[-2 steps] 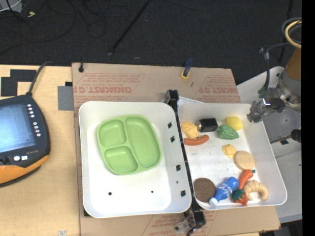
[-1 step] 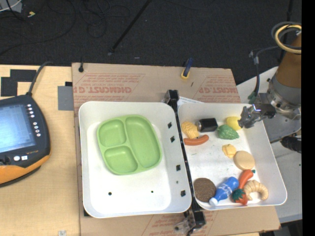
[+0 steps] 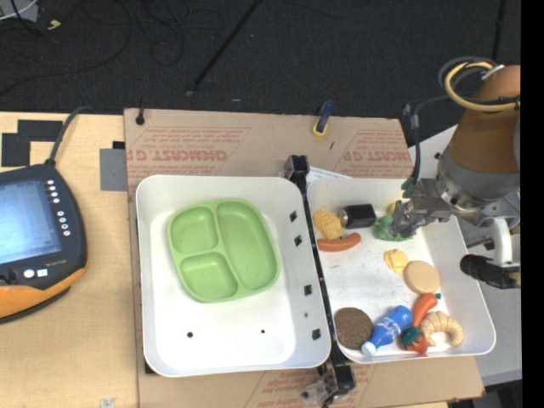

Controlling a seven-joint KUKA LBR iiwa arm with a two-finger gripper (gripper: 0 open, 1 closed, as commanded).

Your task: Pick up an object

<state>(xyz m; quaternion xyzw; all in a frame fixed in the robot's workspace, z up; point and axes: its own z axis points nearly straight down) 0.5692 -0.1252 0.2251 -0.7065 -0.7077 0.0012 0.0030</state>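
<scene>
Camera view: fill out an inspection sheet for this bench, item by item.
Surface: cardboard-covered bench bearing two white bins, left bin and right bin.
Job's things: right bin holds toy foods, including a hot dog, a brown cookie, a blue bottle, a tan disc, a croissant and a black block.
Clutter: green divided tray in the left bin.
Grippers: gripper low over the right bin's upper part, at a green item; finger state cannot be told.
Cables: black cables on the dark floor; yellow loop at the arm.
Surroundings: teach pendant on the left; blue clamp at the far edge.
</scene>
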